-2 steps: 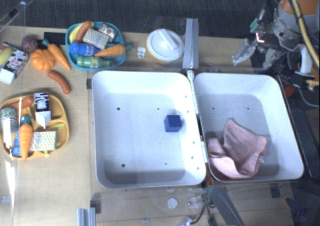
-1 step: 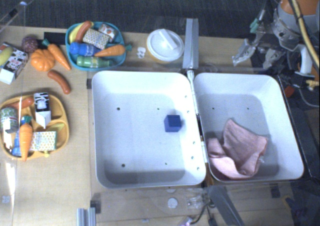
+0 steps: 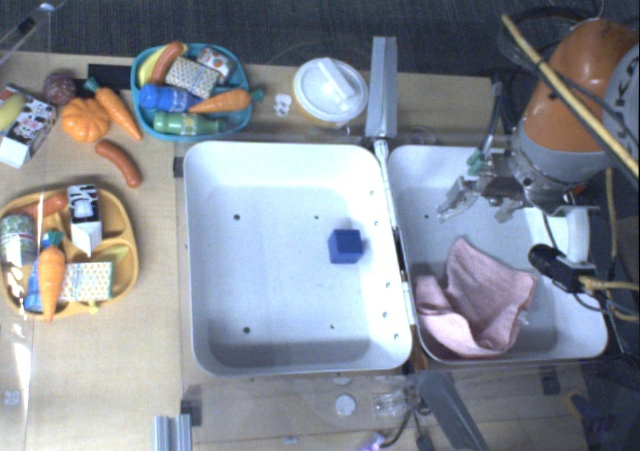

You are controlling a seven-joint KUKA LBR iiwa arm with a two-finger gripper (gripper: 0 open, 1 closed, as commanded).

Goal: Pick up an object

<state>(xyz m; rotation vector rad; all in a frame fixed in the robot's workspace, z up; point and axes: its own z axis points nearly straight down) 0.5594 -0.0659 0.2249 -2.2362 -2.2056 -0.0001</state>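
Fingers spread over the right bin, cloth and cube lying free

We saw the fingers (image 3: 462,195) standing apart with nothing between them, hanging over the far half of the right bin (image 3: 430,174), with the grey arm (image 3: 560,154) reaching in from the counter's right edge. Just nearer in that bin, a crumpled pink cloth (image 3: 475,301) lay against the bin's near left corner, clear of the fingers. We found a small blue cube (image 3: 346,245) in the left bin (image 3: 250,339), right of its middle, well apart from the fingers. Toy food sat along the counter's left edge.
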